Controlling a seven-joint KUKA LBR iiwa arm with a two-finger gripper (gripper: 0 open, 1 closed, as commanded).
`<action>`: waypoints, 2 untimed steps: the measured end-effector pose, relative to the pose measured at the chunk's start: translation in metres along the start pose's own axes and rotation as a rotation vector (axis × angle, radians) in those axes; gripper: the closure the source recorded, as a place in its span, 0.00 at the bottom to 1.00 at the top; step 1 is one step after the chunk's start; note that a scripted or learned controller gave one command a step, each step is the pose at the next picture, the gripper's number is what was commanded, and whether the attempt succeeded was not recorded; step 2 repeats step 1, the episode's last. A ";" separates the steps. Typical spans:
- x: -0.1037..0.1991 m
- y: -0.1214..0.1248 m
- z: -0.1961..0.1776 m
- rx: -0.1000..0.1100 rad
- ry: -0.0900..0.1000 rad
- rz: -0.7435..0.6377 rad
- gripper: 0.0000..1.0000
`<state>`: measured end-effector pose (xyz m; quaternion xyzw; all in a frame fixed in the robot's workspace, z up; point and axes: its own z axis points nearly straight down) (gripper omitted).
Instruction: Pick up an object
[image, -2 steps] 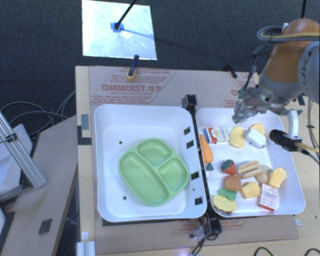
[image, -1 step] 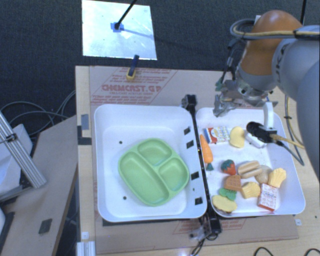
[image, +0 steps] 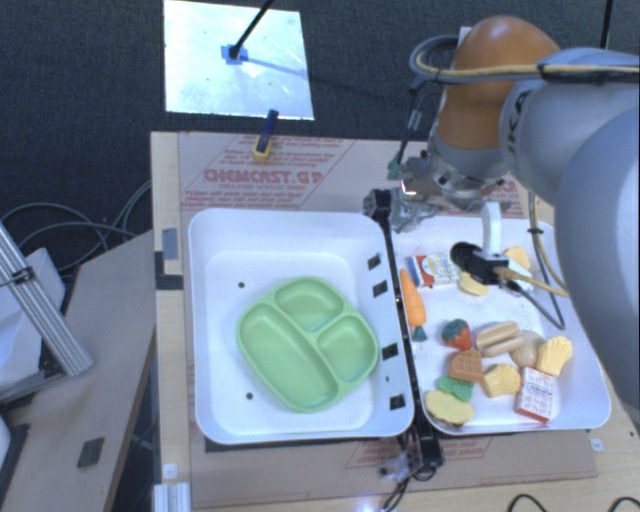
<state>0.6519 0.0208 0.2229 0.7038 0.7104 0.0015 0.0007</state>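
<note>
My gripper (image: 404, 207) hangs over the far left corner of the right bin (image: 590, 400), close to the divider between the bins. Nothing shows in its grasp. Just below it lie an orange carrot (image: 413, 298) along the bin's left wall and a red-and-white packet (image: 437, 268). Further forward sit a strawberry (image: 458, 333), a hot dog bun (image: 498, 337), a yellow fries piece (image: 555, 353), a red carton (image: 537, 393) and several other toy foods.
The left bin (image: 220, 250) holds a green divided plate (image: 305, 342). The grey arm (image: 580, 130) covers the right bin's far right side. A blue-and-yellow tool (image: 266, 135) lies on the cardboard behind the bins.
</note>
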 end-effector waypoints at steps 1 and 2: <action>0.015 0.007 0.001 0.000 -0.001 0.003 1.00; 0.015 0.007 0.001 0.000 -0.001 0.003 1.00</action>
